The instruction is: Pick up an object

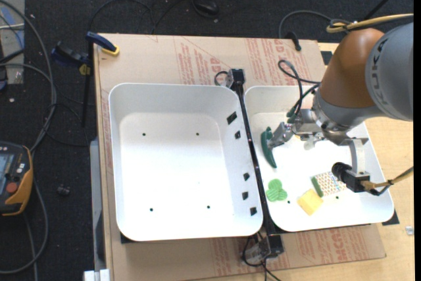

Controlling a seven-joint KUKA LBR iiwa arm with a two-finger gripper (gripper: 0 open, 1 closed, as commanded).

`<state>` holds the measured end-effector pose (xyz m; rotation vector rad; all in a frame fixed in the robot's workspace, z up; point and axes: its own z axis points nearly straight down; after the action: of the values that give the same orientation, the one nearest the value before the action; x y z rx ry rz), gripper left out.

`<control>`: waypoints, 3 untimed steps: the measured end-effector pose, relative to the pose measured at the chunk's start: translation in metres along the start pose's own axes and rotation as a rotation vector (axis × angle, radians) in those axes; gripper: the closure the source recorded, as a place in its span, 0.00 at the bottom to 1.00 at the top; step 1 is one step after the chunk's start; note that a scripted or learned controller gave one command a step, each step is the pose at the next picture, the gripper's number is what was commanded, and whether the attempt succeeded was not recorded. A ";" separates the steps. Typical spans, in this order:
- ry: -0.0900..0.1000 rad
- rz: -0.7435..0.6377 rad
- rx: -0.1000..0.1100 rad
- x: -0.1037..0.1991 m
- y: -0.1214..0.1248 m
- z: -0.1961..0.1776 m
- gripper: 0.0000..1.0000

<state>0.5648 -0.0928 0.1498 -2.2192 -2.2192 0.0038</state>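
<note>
Just left of my gripper [284, 133], touching its tip: dark green curved piece [268, 147], long axis running down-screen. Can't tell my jaw spacing from here.

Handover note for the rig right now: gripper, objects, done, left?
Gripper: low in the right bin, next to the dark green curved piece; nothing seen between its fingers.
Objects, all in the right bin: dark green curved piece near the left wall, light green piece, yellow block, patterned item.
Done: no pick yet.
Left: grasp one object and lift.
</note>
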 end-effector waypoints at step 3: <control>-0.001 0.001 -0.008 -0.006 -0.007 -0.009 1.00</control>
<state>0.5580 -0.0987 0.1587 -2.2244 -2.2230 -0.0036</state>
